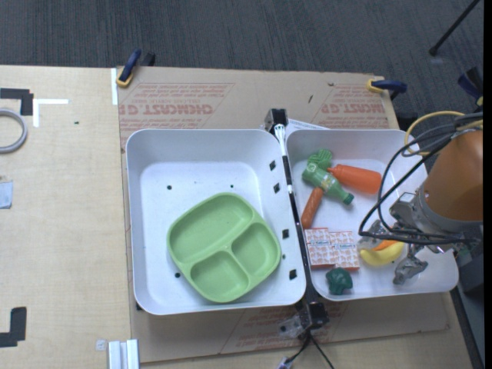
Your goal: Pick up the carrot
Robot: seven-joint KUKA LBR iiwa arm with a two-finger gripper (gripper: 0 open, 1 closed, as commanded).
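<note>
The carrot (360, 177) is orange with a green leafy top and lies across the back of the right bin (430, 283). A green bottle (329, 183) lies slantwise over its leafy end. My gripper (398, 258) hangs low over the bin's front right part, just by a yellow banana (380, 254). It is well to the right of and nearer than the carrot, with nothing seen in it. The arm's orange band (461, 177) and black cables cover the bin's right wall.
A slim orange stick (311, 206) lies by the divider. A red-and-white box (332, 248) and a green broccoli piece (339, 280) sit near the front. The left bin (154, 206) holds a green divided plate (223, 246).
</note>
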